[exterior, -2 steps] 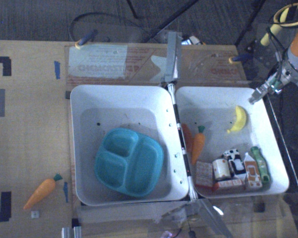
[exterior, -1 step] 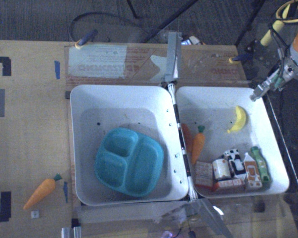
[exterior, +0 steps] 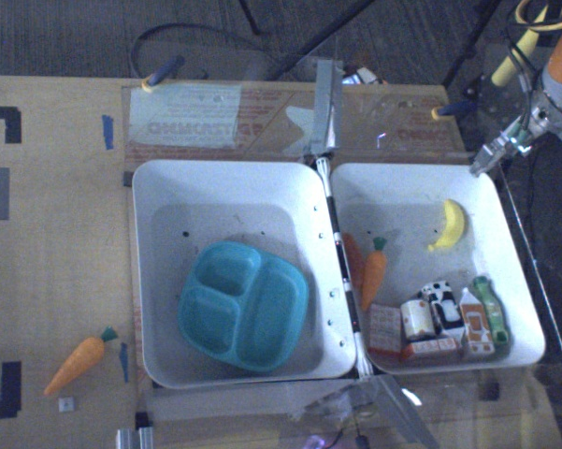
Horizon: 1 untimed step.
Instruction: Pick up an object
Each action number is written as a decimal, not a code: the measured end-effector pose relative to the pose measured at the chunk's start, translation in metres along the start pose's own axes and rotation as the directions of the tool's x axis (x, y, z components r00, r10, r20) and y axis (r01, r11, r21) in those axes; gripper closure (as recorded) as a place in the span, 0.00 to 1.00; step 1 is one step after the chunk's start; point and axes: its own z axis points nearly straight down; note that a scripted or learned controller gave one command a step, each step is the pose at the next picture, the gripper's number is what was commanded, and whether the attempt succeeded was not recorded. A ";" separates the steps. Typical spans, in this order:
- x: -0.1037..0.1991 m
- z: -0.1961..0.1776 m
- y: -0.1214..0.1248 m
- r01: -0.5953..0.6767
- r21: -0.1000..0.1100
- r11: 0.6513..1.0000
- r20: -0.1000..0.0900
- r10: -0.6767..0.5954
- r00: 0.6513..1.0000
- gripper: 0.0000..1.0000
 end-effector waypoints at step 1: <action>0.000 0.033 0.000 -0.292 0.004 0.956 -0.002 0.292 0.956 1.00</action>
